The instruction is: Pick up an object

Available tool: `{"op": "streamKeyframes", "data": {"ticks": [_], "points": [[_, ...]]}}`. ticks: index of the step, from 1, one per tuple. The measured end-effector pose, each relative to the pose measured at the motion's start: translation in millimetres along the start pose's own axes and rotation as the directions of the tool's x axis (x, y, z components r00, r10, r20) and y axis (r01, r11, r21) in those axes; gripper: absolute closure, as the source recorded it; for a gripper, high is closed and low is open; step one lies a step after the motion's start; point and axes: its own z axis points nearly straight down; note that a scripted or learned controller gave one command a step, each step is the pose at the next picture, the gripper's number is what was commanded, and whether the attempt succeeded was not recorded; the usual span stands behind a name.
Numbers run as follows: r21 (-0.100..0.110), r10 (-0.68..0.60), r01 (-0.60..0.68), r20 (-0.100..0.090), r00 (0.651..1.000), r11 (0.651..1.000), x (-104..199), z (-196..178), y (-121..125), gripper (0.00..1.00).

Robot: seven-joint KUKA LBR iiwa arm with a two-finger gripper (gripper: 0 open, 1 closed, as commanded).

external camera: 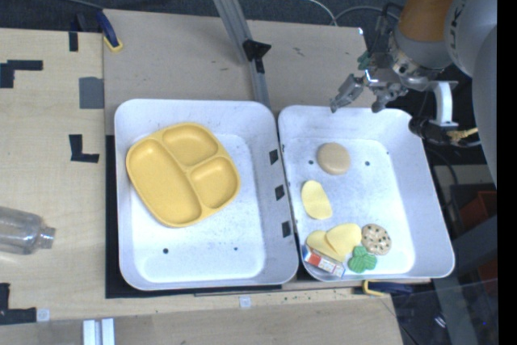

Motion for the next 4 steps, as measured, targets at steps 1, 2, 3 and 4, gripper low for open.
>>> {"op": "streamKeyframes", "data": {"ticks": [1,2,3,4], "points": [[-0.002,0.000,0.000,0.002,1.000,1.000,19.6,119.4,-23.4,0.00],[-0.005,-0.001,0.001,-0.001,1.000,1.000,20.6,105.2,-21.7,1.00],[0.021,-0.001,0.001,-0.005,1.000,1.000,18.9,126.1,12.5,1.00],[0.012,0.001,-0.001,-0.003,1.000,1.000,20.0,126.4,9.7,1.00]]}}
